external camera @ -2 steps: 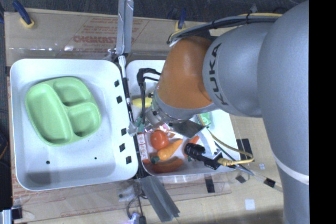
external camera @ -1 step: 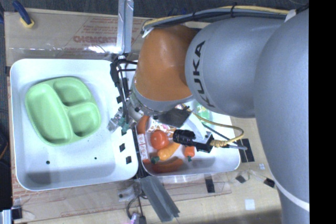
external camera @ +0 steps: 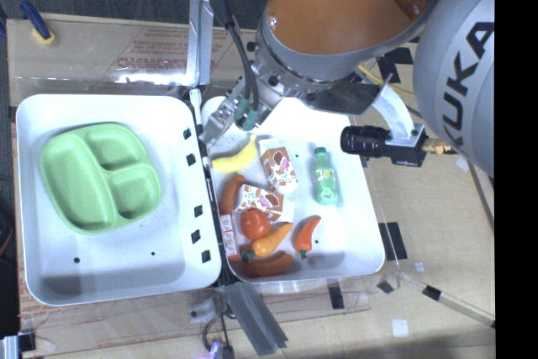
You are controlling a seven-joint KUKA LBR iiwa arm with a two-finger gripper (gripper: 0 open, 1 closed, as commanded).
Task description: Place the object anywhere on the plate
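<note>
tool (external camera: 220, 122) grip: can't tell | banana (external camera: 234, 158) just beside tool, toy-filled bin (external camera: 360, 214) | green plate (external camera: 101, 175) in other bin (external camera: 38, 269)

Two white bins sit side by side, left bin (external camera: 109, 269) and right bin (external camera: 360, 219). In the right bin: green bottle (external camera: 324, 175) just right of a carton (external camera: 279, 166), second carton (external camera: 256, 199) below-left, tomato (external camera: 255, 224) touching it, orange pepper (external camera: 271, 243), red chili (external camera: 307, 233), sausage (external camera: 269, 266) at the lower rim. Blue clamp (external camera: 35, 19) in the frame's upper left.

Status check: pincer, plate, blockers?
Pincer over right white bin, far left corner, by yellow toy banana. Green three-compartment plate in left white bin, unloaded. Path between looks open.
</note>
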